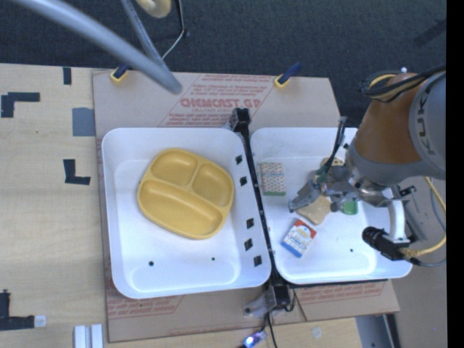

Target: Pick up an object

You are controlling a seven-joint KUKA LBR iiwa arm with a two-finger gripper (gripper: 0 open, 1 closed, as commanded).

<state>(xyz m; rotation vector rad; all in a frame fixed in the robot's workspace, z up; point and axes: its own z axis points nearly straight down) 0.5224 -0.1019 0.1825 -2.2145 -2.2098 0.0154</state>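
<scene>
Two white bins (119,216), one yellow divided plate (186,192), one small carton (298,238), one patterned packet (272,177).

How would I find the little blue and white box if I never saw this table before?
Look at the two white bins and pick the right-hand bin, where the grey arm reaches in. Near its front edge lies the small box, just below the gripper. It is the only blue and white thing with a red patch; the speckled packet nearby is pale and sits farther back.

Glossy yellow plastic plate (186,192), matt cardboard underlay (217,100)
</scene>
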